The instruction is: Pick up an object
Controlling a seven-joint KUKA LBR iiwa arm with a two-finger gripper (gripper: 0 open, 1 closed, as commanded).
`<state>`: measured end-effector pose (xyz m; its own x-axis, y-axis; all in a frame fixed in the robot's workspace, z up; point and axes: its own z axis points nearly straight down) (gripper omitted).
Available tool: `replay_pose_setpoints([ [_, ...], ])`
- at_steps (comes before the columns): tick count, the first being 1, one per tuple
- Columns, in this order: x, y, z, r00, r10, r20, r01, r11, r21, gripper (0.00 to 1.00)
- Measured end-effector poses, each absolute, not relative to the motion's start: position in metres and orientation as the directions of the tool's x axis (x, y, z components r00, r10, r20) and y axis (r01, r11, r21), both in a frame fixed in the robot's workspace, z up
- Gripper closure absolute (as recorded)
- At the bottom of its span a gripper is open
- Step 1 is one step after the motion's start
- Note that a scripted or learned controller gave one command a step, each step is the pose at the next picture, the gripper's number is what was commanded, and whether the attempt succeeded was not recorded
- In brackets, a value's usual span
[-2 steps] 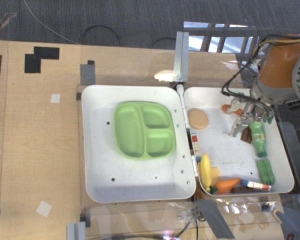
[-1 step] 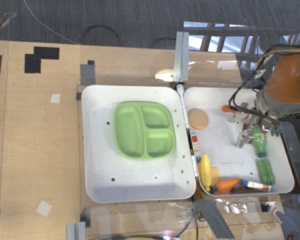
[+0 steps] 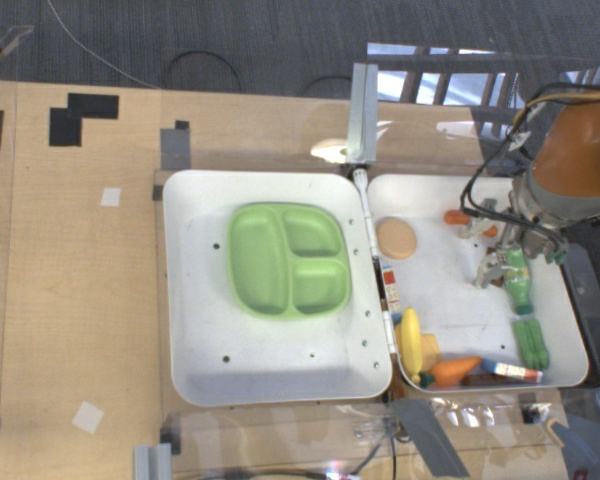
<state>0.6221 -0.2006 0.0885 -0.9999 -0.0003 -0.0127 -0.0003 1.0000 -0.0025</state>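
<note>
We saw the claw (image 3: 497,268) low in the right bin (image 3: 450,298), a green bottle (image 3: 519,286) just beside it, its grip state we couldn't tell.

A robotics lab — a pale wooden bench (image 3: 70,298) with black marker patches (image 3: 80,115), two shallow white plastic bins (image 3: 195,368) bolted to grey metal brackets (image 3: 362,108), loose cables (image 3: 80,38) over dark carpet.
</note>
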Motion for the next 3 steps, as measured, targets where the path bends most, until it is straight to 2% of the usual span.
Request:
replay_pose_setpoints([
  [1,0.627,-0.199,0.104,-1.000,-0.006,-0.028,-0.006,1.000,-0.006,1.00],
  [2,0.627,-0.199,0.103,-1.000,-0.007,-0.027,-0.007,1.000,-0.005,0.00],
  [3,0.626,-0.204,0.088,-1.000,-0.003,-0.012,-0.003,1.000,-0.002,0.00],
])
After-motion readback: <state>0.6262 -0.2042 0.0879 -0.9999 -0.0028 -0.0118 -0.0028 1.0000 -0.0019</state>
